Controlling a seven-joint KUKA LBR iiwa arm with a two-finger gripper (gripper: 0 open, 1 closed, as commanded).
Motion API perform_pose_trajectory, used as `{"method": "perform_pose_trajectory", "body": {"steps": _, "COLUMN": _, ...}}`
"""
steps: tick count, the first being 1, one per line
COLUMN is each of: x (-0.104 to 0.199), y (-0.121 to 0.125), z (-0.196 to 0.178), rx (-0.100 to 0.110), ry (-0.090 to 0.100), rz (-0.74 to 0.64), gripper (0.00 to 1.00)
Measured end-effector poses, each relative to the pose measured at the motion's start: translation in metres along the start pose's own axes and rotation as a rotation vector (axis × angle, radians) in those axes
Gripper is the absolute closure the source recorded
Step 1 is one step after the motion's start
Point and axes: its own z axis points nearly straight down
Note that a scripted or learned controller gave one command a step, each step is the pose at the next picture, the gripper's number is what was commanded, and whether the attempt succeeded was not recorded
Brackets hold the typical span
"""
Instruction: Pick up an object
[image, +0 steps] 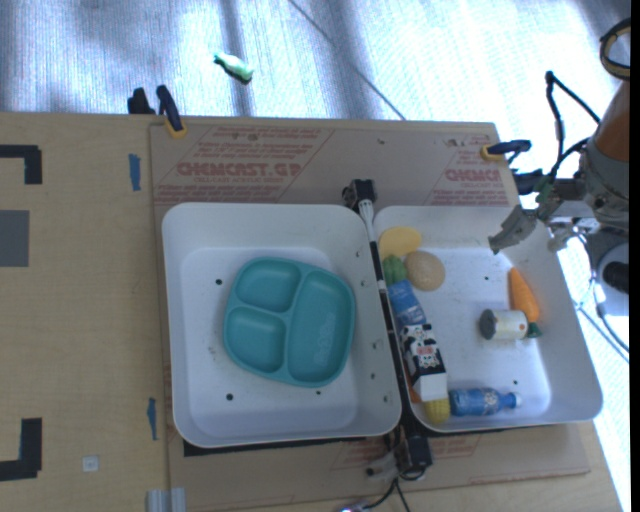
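Honestly, I cannot tell from this slanted view how my jaws stand, so I leave that question open. My gripper (512, 228) hangs over the upper right corner of the right bin (575, 395), and nothing is seen between its tips. I judge it is placed there because it is only arriving from the right side and has not chosen a target yet.

Nearest to me, at about five o'clock from the gripper, lies the orange carrot (523, 294), and just below it, touching or almost touching, a small white cylinder with a dark cap (503, 324). These two are in open floor of the bin, so I think they are the easier ones to take.

At about nine o'clock from me, against the inner wall, there is a yellow piece (401, 240), then a beige egg-like object (425, 270) and a green thing (393, 268) beside it. Below these a row follows the same wall towards six o'clock: a blue packet (405, 301), a black-and-white cow figure (424, 352) and a small white block (432, 387). The plastic bottle (481, 401) lies on its side near the lower rim. (Things pushed against a wall leave little room for one finger, I suppose.)

Further at nine o'clock, the left bin (190, 300) holds a teal divided plate (290, 321), lying flat in the middle.
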Motion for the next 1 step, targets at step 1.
{"method": "perform_pose_trajectory", "body": {"steps": 1, "x": -0.0528, "y": -0.0124, "z": 0.0866, "rx": 0.002, "ry": -0.001, "rz": 0.027, "gripper": 0.0}}
